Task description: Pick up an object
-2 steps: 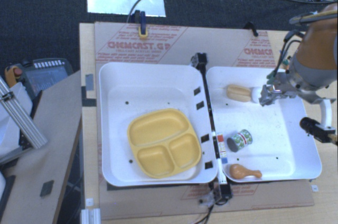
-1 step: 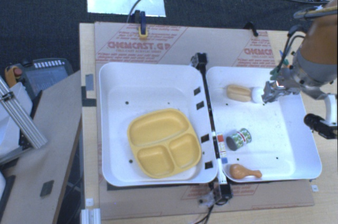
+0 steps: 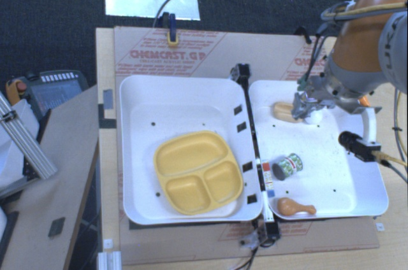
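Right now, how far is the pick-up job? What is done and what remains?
Nothing looks lifted yet. The end effector is low in the right bin, at the tan object. The can and the drumstick-shaped toy lie untouched. Grasping and lifting remain.

White right bin (image 3: 376, 198) is seen under the gripper (image 3: 308, 111). A green-labelled can (image 3: 288, 166) is laid below it in view, an orange drumstick toy (image 3: 294, 207) farther down near the front rim. Left bin (image 3: 137, 135) is set well left of the gripper, holding a yellow divided tray (image 3: 197, 170). A printed board (image 3: 172, 53) is spread under both bins. A teach pendant (image 3: 54, 93) is seen far left.
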`<state>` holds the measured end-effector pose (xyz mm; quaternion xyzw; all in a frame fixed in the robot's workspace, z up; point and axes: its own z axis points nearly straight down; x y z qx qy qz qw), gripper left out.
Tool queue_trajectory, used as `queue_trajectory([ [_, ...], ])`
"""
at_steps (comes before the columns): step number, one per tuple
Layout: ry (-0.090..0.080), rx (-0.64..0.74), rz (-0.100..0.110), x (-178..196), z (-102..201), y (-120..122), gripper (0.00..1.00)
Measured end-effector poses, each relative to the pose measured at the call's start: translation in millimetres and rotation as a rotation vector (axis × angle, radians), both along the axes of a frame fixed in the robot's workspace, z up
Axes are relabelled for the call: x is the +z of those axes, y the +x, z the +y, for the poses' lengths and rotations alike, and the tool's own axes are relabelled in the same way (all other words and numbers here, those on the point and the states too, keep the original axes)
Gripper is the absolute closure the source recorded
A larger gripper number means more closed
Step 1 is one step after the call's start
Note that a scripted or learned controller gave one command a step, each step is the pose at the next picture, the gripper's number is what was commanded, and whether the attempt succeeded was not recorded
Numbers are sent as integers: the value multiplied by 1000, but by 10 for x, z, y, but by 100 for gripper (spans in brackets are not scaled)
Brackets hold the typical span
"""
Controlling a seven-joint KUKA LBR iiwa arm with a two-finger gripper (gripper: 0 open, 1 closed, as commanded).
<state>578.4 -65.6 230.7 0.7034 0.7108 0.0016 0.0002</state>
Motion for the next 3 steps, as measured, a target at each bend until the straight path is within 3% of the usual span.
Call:
queue_trajectory([
  [2,0,0,1,155,1056,-20,100],
  [3,0,-1,3,-22,1559,-18,100],
])
